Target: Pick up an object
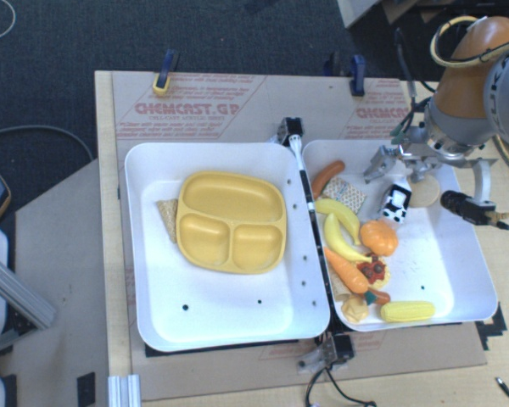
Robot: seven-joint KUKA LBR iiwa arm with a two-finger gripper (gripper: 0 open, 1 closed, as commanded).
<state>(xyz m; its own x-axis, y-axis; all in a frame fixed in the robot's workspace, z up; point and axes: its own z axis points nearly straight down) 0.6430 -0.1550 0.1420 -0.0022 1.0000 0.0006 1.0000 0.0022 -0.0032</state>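
My gripper [399,175] hangs over the back of the right bin [458,270], fingers spread open with nothing between them. Just in front of it, on the bin floor, lies a small black-and-white block [396,203]; I cannot tell whether the fingers touch it. To its left lie a red sausage [328,176], a white mesh piece [349,195] and a yellow banana [339,227]. An orange ball [379,237], a carrot [348,270] and a yellow corn cob [407,311] lie nearer the front.
The left bin [153,295] holds a yellow divided plate [232,221] with a tan piece [167,214] under its left edge. A black-edged divider [310,244] separates the two bins. Bare white floor shows at the right bin's right side.
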